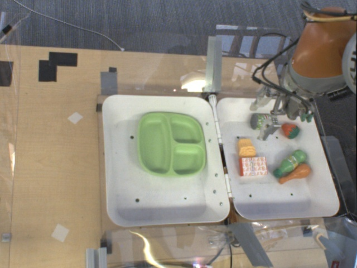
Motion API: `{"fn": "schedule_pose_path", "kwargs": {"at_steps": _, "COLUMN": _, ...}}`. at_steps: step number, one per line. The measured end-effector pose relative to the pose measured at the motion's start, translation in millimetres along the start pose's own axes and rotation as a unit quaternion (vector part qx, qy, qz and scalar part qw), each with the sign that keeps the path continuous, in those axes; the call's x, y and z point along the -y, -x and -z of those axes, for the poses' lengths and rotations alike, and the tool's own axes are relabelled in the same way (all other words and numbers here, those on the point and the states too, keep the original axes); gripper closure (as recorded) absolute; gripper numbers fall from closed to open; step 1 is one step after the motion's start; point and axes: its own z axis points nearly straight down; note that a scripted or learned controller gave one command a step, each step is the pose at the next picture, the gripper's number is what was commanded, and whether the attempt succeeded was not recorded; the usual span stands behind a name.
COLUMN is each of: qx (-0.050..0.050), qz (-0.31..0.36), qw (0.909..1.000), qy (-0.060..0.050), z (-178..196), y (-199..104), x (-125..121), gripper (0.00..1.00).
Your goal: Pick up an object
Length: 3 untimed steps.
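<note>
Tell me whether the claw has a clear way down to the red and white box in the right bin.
Probably yes. The red and white box lies flat with its top uncovered; the claw hangs above the same bin, a little farther back. The yellow item touching the box's far edge could crowd one finger.

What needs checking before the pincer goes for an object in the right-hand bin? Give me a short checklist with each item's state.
1. Pincer over the right bin, where the objects lie: ok.
2. Pincer holding nothing yet: cannot tell; its tips are too small and cluttered to read.
3. Nearest target free to reach: ok; the red toy lies just beside the pincer, apart from the other items.
4. Yellow toy and red-and-white box separated: not ok; they sit touching or nearly so.
5. Green toy and orange toy separated: not ok; they lie against each other.
6. Green divided tray in the left bin, out of the arm's way: ok.
</note>
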Motion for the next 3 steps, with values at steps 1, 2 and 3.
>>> {"fn": "schedule_pose_path", "kwargs": {"at_steps": 1, "qx": 0.007, "qz": -0.103, "qw": 0.9946, "qy": 0.0, "z": -103.9, "y": 10.9, "x": 0.8, "gripper": 0.0}}
{"fn": "schedule_pose_path", "kwargs": {"at_steps": 2, "qx": 0.012, "qz": -0.1, "qw": 0.9949, "qy": 0.0, "z": -90.2, "y": 14.1, "x": -0.8, "gripper": 1.0}}
{"fn": "schedule_pose_path", "kwargs": {"at_steps": 3, "qx": 0.002, "qz": -0.24, "qw": 0.9707, "qy": 0.002, "z": -18.8, "y": 19.0, "x": -70.5, "gripper": 1.0}}
